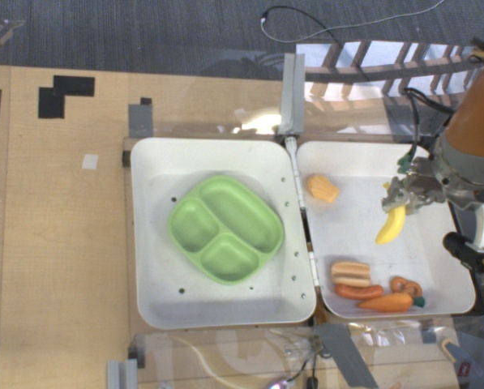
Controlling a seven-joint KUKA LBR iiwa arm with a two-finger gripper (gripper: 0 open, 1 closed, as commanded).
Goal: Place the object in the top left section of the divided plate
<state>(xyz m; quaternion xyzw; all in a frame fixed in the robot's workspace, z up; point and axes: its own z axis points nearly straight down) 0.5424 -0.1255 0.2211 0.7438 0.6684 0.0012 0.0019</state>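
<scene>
Claw is hanging over the right bin, its fingers closing on the upper end of the yellow banana, which is dangling below them. Relative to the banana, the green divided plate is lying well apart in the left bin, all three sections bare. Judged progress: pickup appears to be under way; carrying and placing in the top left section are remaining. An orange lump, hot dog and carrot are lying nearby.
</scene>
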